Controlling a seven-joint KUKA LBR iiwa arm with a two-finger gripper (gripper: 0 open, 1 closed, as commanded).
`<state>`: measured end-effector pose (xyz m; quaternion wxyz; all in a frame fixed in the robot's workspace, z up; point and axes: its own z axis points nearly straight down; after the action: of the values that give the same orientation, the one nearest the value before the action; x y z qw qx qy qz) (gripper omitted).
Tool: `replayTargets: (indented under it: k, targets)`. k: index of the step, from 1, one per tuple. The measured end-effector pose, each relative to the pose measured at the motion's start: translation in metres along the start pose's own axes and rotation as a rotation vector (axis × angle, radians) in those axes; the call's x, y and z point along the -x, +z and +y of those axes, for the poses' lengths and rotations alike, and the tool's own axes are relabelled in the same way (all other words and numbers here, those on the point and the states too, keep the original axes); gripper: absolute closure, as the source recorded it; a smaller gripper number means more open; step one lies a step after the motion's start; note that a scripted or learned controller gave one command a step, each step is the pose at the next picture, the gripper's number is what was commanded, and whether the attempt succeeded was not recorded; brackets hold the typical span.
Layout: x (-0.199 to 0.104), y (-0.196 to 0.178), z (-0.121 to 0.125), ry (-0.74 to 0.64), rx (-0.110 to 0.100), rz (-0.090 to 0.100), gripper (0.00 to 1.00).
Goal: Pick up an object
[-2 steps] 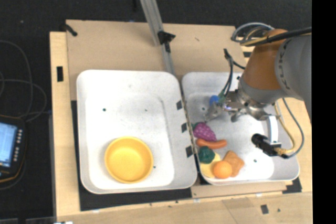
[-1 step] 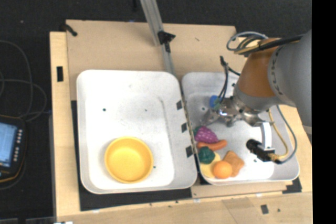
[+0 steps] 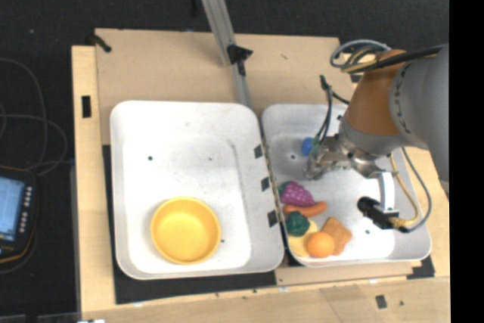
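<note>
Left of the end effector (image 3: pixel 321 163) the left bin (image 3: pixel 189 140) lies mostly bare, a yellow bowl (image 3: pixel 185 229) at its near side; just below the end effector, toy food (image 3: pixel 310 219) crowds the right bin's (image 3: pixel 283 125) near-left corner; a slanted metal pole (image 3: pixel 215 7) crosses above-left

This is a robotics lab, not a home or shop. A grey industrial arm (image 3: pixel 412 98) with an orange band reaches in from the right over a plain plywood table (image 3: pixel 174 68) that carries two shallow white bins (image 3: pixel 181 132) side by side. Loose cables (image 3: pixel 412 197) trail from the arm's wrist, and a metal mounting pole (image 3: pixel 215 7) rises from the far side. At the left edge sits a handheld control pendant (image 3: pixel 15 212) — its cord looped on the dark floor.
</note>
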<state>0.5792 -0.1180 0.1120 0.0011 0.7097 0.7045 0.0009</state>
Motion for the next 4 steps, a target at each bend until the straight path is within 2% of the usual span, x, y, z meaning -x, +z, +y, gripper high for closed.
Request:
replayTargets:
  k: [3,4]
  targets:
    - [0.011,-0.180,0.000,-0.010,0.005,-0.002,1.00]
    - [-0.032,-0.171,0.029,-0.012,-0.001,-0.001,1.00]
